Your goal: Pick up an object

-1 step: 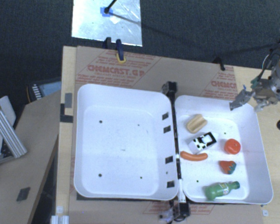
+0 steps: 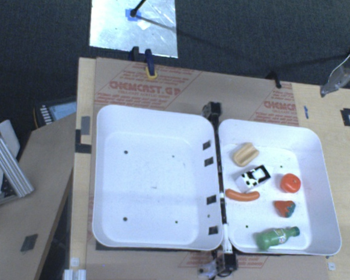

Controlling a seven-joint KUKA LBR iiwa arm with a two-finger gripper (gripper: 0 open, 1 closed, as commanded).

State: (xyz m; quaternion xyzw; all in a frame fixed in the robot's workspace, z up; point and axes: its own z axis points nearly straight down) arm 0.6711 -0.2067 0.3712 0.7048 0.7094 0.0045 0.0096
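Red print on the brown board — one brand word, seen twice.

The brown sheet (image 2: 185, 86) under the two white bins carries "CHEMCAST" in red capitals at its upper left, with a short second word after it that looks like "GP" but is too soft to be sure of. At the upper right corner the same red lettering shows again, running at a slant — only "CHEMC" or so comes clear before the right bin (image 2: 324, 196) cuts it off. The green bottle (image 2: 277, 237) has a pale label, unreadable.
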